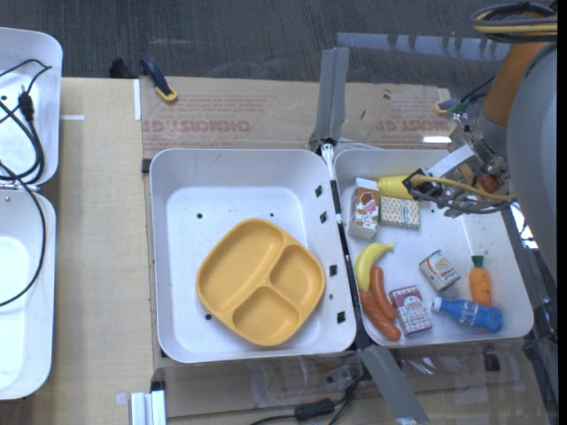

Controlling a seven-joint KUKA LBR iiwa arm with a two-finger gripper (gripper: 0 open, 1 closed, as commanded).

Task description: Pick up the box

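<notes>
1. Arm (539,122): enters from the right and bends over the far right corner of the right bin, so the wrist hangs above the items at the back.

2. Left bin (168,237): holds one yellow divided plate (260,282) lying flat and askew. No task item here.

3. Right bin (498,237): holds all the small goods, loosely scattered, most of them apart from one another.

4. Gripper (443,191): low over the back of the right bin, pointing left toward the far row. Whether it is open or closed cannot be told, as cable and bracket clutter the tip. Nothing is seen held.

5. Box (400,212): pale, lying flat in the far row just left of the gripper, touching or nearly touching a carton (364,209) on its left and a yellow item (394,186) behind it. Judged the likely target, being nearest the tip.

6. Other candidates: a red box (411,310) at the front and a small box (439,270) mid-bin, both well apart from the gripper.

7. Remainder: bottle (467,313), sausages (379,304), banana (370,259), carrot (479,283).

Assessment: approach stage; pick-up not yet made. The crowded neighbours leave little room beside the box, so a glancing grasp is a risk.
</notes>
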